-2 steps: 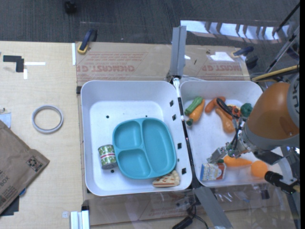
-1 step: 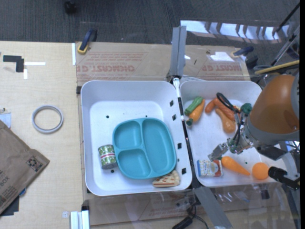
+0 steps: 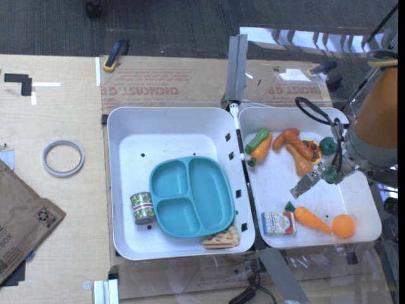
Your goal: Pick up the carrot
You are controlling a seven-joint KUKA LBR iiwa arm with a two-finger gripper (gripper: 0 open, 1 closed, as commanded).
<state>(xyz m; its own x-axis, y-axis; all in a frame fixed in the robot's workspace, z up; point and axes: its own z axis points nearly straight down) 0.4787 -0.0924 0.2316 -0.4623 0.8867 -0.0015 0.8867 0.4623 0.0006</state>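
The carrot (image 3: 311, 219) lies in the right bin (image 3: 364, 189) near its front wall. It is orange, with a small green top pointing left toward the bin's middle. My gripper (image 3: 305, 186) hangs over the middle of the right bin, just behind the carrot and apart from it. It points down and to the left from the grey wrist. Nothing shows in its grasp.
An orange ball (image 3: 343, 225) touches the carrot's thin end, and a small carton (image 3: 278, 223) lies to its left. Green and orange toy vegetables (image 3: 288, 144) crowd the back of the bin. The left bin (image 3: 126, 144) holds a teal divided plate (image 3: 190, 195), a can (image 3: 143, 208) and a waffle piece (image 3: 221, 238).
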